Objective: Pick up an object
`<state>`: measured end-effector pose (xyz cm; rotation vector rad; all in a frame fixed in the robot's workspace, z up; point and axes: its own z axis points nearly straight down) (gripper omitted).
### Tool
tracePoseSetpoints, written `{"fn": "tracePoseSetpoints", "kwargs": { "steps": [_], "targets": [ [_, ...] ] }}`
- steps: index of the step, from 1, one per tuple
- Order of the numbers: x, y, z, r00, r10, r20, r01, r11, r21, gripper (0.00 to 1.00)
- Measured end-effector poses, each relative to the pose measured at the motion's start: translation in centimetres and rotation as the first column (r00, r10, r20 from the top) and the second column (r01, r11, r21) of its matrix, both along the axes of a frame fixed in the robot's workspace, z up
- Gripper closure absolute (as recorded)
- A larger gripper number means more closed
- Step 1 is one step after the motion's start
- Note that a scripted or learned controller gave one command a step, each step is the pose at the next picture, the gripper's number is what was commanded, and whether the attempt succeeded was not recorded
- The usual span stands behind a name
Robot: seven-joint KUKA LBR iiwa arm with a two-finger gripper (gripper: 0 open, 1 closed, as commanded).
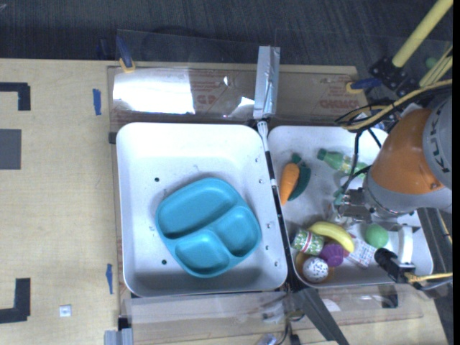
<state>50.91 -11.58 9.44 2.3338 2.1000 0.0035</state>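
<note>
Arm came in from the right, orange wrist band sitting over the right-hand shallow white bin (282, 136). Gripper (352, 208) was low inside that bin, near its middle. Can't tell its state: the wrist blocks the working end.

Candidates all lay in the right bin, crowded toward the near wall:
- yellow plastic banana (335, 234), just beside the gripper on its near side, so the likeliest target in my judgement
- small green ball (376, 234), by the arm
- purple grape-like toy (333, 254), touching the banana
- white speckled ball (315, 268), in the near corner
- red-and-green round toy (307, 241), left of the banana
- orange plastic carrot with dark green top (289, 180), alone by the divider
- green bottle-shaped toy (333, 159), toward the far wall

Nothing visibly lifted or held.

Left bin (136, 149) carried a blue three-compartment plastic plate (207, 226), lying flat, sections bare. Probably the drop side.

Risk: the banana cluster is tight, so a descent there could nudge neighbours rather than seat cleanly.
</note>
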Motion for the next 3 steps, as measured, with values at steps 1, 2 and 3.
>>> {"fn": "tracePoseSetpoints", "kwargs": {
  "steps": [1, 2, 3],
  "targets": [
    [4.0, 0.7, -0.8, 0.96, -0.28, -0.003, 0.28, 0.96, -0.001, 1.0],
    [3.9, 7.5, 8.7, 0.906, -0.423, -0.009, 0.423, 0.906, -0.003, 1.0],
    [10.8, 6.4, 8.6, 0.945, -0.327, -0.01, 0.327, 0.945, -0.004, 1.0]
  ]
}}
